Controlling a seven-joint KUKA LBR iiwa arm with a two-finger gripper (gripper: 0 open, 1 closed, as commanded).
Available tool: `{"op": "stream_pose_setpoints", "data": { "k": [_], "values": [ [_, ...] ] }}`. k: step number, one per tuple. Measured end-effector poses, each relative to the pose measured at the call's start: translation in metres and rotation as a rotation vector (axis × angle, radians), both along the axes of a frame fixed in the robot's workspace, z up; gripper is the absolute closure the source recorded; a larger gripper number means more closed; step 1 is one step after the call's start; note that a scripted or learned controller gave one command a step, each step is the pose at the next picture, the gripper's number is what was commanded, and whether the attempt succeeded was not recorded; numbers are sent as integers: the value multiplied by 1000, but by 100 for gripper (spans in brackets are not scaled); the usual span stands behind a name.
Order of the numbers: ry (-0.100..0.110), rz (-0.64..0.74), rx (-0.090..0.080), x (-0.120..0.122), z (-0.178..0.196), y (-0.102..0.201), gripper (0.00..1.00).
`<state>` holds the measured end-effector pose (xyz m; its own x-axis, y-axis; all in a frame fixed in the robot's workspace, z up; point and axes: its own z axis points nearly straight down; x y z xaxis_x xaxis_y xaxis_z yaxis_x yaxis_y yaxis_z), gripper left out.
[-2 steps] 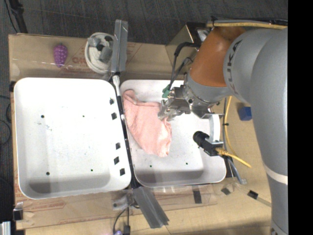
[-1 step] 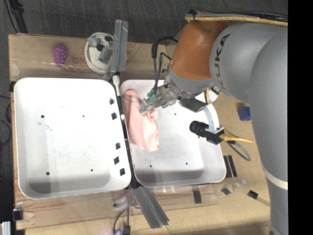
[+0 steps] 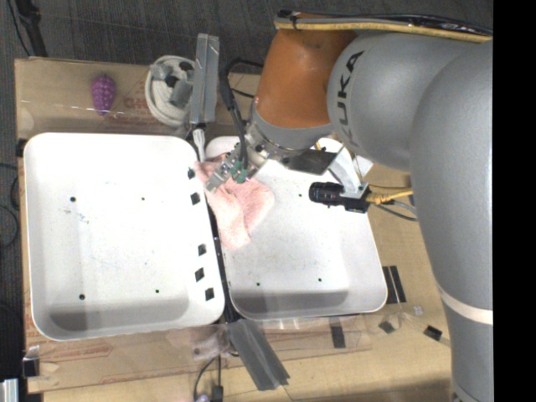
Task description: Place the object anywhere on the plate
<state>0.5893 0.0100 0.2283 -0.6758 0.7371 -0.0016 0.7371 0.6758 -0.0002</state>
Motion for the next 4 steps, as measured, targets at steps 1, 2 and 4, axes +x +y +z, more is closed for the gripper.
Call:
{"op": "stream_pose_setpoints", "data": {
  "k": [1, 2, 4],
  "values": [
    [-3, 403, -1, 8, -3, 49, 100],
    [-2, 805, -1, 31, 9, 96, 100],
    [-1, 832, -1, 48, 6, 145, 0]
  ]
}}
